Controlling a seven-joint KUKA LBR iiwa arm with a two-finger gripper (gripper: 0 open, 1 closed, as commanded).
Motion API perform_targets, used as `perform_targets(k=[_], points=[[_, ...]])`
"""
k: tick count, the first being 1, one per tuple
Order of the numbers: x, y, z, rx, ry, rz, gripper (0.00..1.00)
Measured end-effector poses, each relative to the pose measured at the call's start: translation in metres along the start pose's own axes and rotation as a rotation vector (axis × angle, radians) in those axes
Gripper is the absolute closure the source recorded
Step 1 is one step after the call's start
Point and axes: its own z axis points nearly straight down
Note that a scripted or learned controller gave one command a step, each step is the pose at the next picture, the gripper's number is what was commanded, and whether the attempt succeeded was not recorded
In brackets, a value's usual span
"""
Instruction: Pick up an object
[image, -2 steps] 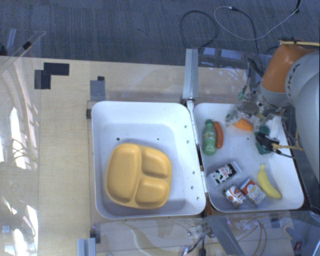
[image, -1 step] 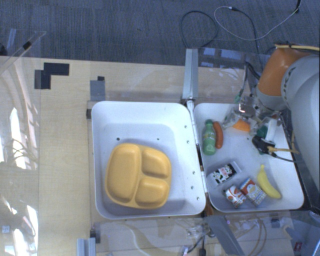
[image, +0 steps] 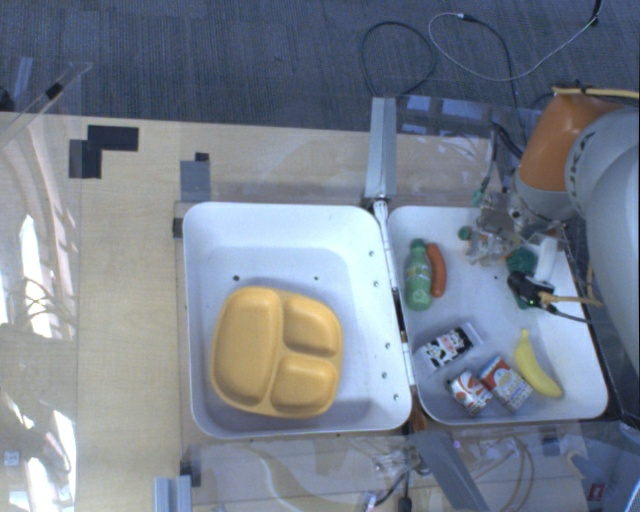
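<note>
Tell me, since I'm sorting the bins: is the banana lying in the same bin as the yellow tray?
No, the banana lies in the right bin, while the yellow tray sits in the left bin.

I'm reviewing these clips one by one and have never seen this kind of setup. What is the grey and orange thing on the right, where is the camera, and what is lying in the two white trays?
The grey and orange shape is a robot arm reaching in from the right; its hand hangs over the far end of the right bin. I cannot tell whether it holds anything. One fixed camera looks down on the bench at a slant. The left bin holds a yellow divided plate. The right bin holds a green bottle beside an orange carrot-like piece, a black-and-white carton, two small printed packets, a banana and some dark green bits near the hand.
</note>
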Motion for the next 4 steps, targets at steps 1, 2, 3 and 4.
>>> perform_targets(k=[1, 2, 3, 4], points=[[0.001, 0.002, -0.002, -0.008, 0.000, -0.001, 0.00], [0.033, -0.007, 0.009, -0.019, -0.006, -0.068, 0.00], [0.035, -0.009, 0.001, -0.002, -0.001, -0.069, 1.00], [0.035, -0.008, -0.001, -0.011, 0.000, -0.070, 0.00]])
